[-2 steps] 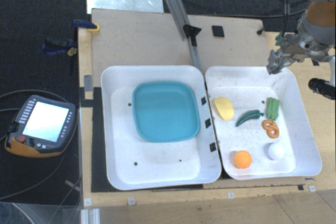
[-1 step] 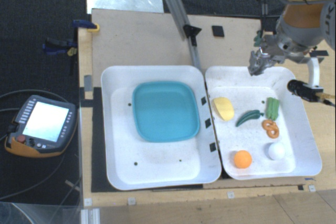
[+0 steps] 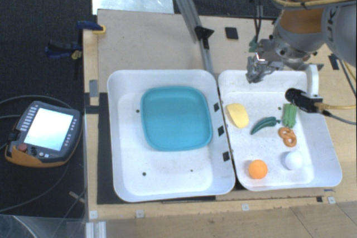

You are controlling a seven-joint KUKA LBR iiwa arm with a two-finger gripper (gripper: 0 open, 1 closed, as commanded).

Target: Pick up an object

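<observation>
At far left we see a teach pendant [image 3: 43,132] on the dark floor, then blue clamps [image 3: 83,25] at the wooden bench [image 3: 150,42] edge. The left bin [image 3: 125,175] bears a teal plate [image 3: 175,118]. The right bin [image 3: 329,170] holds a yellow piece [image 3: 238,115], green pepper [image 3: 263,125], orange ball [image 3: 257,169], pretzel [image 3: 288,136] and white ball [image 3: 292,160]. The gripper [image 3: 257,71] hovers over its far edge; its grasp we cannot tell.
</observation>
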